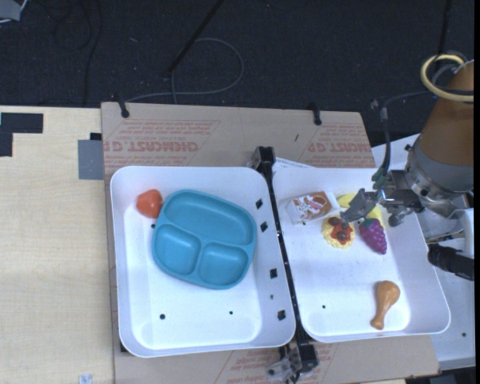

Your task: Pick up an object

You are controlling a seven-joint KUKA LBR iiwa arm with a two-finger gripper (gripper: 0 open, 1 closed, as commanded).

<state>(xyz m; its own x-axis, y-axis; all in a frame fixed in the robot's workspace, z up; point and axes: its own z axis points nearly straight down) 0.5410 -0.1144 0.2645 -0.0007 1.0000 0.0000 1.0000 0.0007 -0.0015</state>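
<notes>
Two white bins sit side by side. The left bin [132, 310] holds one blue divided tray [204, 238] and one tomato [149, 203]. The right bin [344, 310] holds one snack packet [311, 206], one pizza slice [338, 233], one grape bunch [374, 235], one banana [354, 201] and one drumstick [385, 302]. The gripper [366, 206] hangs above the banana, its grasp impossible to tell.

Two white bins side by side: in the left bin [136, 326], one blue divided tray [204, 238] and one tomato [149, 203]; in the right bin [432, 314], one pastry [311, 206], one small pizza [338, 234], one bunch of purple grapes [374, 235], one drumstick [384, 302].
</notes>
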